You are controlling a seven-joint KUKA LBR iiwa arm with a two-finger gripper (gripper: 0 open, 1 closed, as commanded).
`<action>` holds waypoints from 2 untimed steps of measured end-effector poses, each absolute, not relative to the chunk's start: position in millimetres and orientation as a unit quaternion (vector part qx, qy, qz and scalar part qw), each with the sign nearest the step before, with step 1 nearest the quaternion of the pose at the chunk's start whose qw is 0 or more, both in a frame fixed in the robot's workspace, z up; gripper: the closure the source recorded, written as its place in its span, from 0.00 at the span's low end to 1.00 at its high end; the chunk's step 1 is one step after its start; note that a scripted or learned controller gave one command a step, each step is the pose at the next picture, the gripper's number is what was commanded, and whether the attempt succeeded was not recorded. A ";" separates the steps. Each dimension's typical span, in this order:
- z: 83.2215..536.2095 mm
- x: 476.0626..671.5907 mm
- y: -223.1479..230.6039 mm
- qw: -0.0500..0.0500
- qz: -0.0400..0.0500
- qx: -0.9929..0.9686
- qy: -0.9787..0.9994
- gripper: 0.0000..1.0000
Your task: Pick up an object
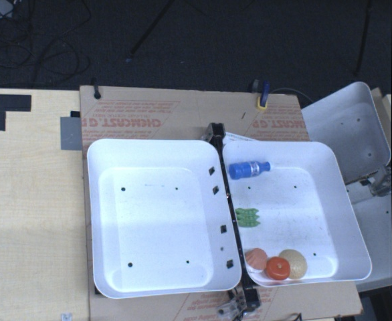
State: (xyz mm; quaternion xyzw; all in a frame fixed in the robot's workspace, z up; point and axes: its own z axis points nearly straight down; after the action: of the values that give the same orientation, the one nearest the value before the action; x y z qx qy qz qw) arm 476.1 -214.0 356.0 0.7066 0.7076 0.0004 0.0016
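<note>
Along the right bin's (343, 199) left side lie a blue bottle (249, 170) and a green piece (247, 217); we judge the pick unstarted, cannot tell the claw's state, and must next descend over the bottle.

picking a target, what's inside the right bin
The right bin holds a blue bottle lying on its side, a green piece, and near its front corner a pink piece, red round piece and tan round piece, clustered and partly overlapping.
</note>
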 end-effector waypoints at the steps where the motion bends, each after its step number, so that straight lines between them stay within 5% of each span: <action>1: 406.1 476.2 -213.9 0.002 0.001 0.707 0.708 1.00; 2: 309.0 474.8 -212.7 -0.005 -0.002 0.707 0.707 1.00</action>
State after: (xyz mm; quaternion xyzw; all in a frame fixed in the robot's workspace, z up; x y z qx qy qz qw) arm 474.8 -212.7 309.0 0.7074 0.7068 -0.0024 -0.0052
